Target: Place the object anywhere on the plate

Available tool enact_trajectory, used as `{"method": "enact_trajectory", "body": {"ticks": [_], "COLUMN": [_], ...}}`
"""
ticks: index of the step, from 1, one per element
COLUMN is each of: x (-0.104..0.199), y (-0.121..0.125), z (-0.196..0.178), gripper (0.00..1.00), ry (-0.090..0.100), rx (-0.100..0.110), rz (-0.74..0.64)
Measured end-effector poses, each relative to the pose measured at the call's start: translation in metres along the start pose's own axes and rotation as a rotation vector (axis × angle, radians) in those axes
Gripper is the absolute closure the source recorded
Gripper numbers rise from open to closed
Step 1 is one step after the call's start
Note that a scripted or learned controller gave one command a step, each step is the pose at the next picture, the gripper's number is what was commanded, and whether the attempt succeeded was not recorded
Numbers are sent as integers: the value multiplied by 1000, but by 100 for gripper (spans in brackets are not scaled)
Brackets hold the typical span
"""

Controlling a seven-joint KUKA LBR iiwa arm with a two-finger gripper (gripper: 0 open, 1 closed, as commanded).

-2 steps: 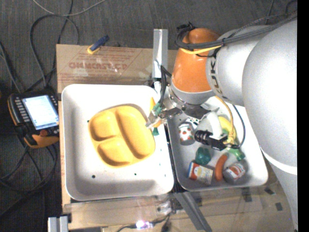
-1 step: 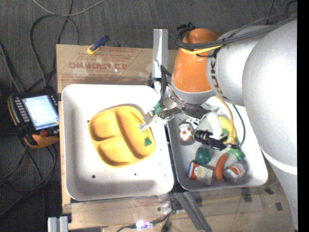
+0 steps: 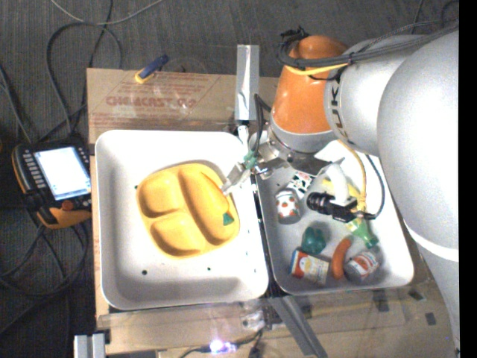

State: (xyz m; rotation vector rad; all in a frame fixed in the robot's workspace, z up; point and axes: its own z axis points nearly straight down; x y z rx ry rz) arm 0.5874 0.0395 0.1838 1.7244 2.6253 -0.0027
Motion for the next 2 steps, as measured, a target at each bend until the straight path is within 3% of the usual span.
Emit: {"method": "enact_trajectory", "body": {"ticks": [1, 2], "x": [-8, -64], "y": [22, -38], "z": [-81, 0], "gripper": [0, 0], "ry": [-2, -2], "rx": [-1, 3], "rz": [72, 293]}}
